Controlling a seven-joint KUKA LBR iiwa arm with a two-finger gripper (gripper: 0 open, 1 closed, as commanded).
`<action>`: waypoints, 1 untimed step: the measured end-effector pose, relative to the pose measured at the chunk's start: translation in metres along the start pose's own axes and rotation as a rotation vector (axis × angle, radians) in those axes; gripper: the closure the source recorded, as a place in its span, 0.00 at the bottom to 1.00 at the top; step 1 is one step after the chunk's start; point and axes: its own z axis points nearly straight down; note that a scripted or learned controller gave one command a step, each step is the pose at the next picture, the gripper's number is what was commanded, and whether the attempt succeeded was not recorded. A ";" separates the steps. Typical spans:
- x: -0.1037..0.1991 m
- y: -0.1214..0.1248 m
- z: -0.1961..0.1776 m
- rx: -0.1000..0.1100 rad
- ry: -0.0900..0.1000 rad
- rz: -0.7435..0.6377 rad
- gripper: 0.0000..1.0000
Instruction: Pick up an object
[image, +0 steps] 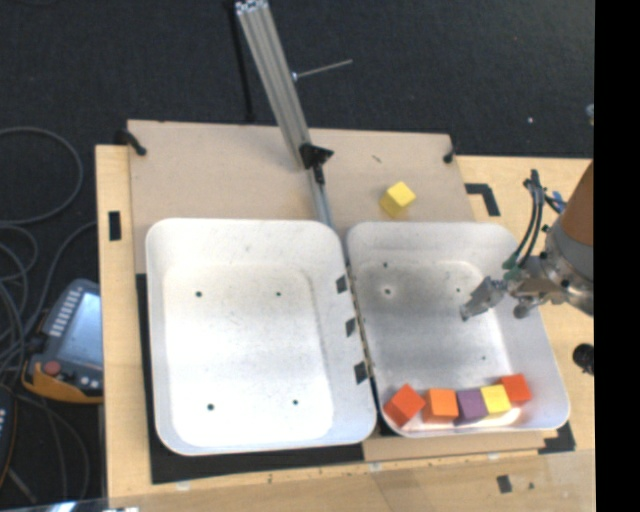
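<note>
Nothing has been lifted yet. The gripper (492, 297) is seen at right of frame above the right bin (420, 300), well apart from the blocks (460, 403). Whether the jaws are spread cannot be told.

The arm (572, 235) enters from the right edge, with its orange band visible above the wrist. Cables run along the wrist. The gripper (484, 299) extends leftward from the wrist at a downward slant. Nothing is visible between its fingers
</note>
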 end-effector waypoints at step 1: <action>0.012 0.013 0.087 0.007 0.001 -0.001 0.00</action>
